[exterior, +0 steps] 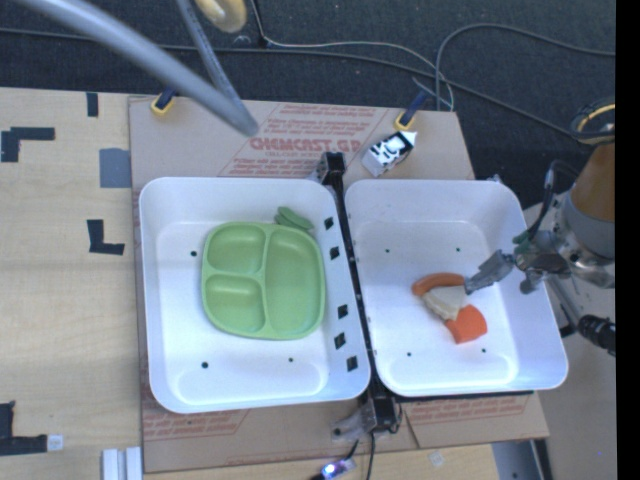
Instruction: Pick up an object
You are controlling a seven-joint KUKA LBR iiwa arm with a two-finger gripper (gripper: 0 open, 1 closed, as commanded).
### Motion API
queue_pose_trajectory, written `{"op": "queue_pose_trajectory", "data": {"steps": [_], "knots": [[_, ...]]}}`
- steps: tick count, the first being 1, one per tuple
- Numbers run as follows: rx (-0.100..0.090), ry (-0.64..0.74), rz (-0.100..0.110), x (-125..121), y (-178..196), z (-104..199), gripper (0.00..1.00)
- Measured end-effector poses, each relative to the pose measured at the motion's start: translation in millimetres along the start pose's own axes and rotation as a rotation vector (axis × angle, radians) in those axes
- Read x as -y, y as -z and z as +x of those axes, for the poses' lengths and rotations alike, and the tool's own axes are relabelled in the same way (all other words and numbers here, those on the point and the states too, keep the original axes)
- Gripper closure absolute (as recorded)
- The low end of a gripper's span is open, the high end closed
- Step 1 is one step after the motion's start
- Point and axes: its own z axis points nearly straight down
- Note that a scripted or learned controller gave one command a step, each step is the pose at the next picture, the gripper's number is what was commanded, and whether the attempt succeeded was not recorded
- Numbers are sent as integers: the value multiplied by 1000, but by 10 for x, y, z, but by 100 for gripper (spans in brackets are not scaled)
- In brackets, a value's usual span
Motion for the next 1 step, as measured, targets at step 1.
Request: {"op": "queue_pose_trajectory", "data": {"steps": [1], "knots": [[3,4,-12,-29,60,3,0]]}}
